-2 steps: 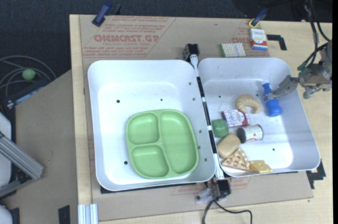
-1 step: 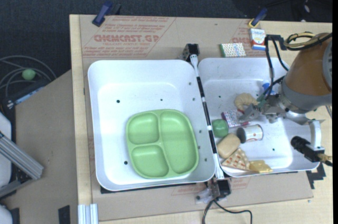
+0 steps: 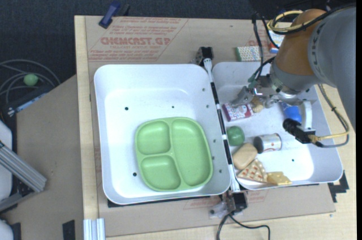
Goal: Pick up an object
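Left bin holding green divided plate; right of it, right bin with arm's gripper, grip state indiscernible, just above red-labelled packet, green ball and silver can below.

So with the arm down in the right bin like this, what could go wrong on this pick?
The gripper sits at the crowded left side of the right bin, beside the red-and-white packet; it may close on nothing. The green ball could roll if nudged. The silver can and waffle piece lie close together, so neighbours may shift.
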